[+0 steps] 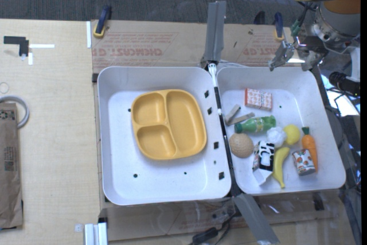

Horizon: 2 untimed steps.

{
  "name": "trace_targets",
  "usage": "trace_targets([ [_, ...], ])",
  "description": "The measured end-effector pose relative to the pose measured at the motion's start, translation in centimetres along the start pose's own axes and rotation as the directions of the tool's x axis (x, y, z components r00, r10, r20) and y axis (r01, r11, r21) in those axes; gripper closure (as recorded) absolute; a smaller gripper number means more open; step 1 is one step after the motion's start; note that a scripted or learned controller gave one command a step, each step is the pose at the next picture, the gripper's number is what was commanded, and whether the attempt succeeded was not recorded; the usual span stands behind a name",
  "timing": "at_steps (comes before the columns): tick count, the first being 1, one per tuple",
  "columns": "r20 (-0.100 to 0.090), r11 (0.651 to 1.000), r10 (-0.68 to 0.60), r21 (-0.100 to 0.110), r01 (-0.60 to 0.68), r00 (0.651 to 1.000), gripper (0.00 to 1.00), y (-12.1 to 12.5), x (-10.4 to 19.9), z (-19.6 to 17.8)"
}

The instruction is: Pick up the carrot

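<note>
The carrot [309, 142] lies at the right bin's [329, 181] far-right side — wedged between lemon [292, 133] and can [304, 162]. Jaws, state unclear, hover above the bin's back rim; a narrow, straight-down approach seems best.

We see two smooth white plastic bins [109, 140] on a pale matt wood-look bench [51, 94], with brown printed cardboard [149, 43] behind. The yellow divided plate [169, 123] looks matt plastic; the carrot [309, 143] and green bottle [255, 123] appear glossy.
</note>
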<state>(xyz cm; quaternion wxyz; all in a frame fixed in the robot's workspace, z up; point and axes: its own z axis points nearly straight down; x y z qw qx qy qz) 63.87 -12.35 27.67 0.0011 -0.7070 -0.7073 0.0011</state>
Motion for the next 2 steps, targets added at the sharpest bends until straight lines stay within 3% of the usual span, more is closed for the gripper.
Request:
trace_targets([
  [1, 0.0, 1.0, -0.008, 0.001, 0.008, 1.0, 0.0, -8.0, -4.3, 8.7],
  [2, -0.001, 1.0, -0.012, 0.001, 0.012, 1.0, 0.0, -11.2, -9.8, 14.1],
])
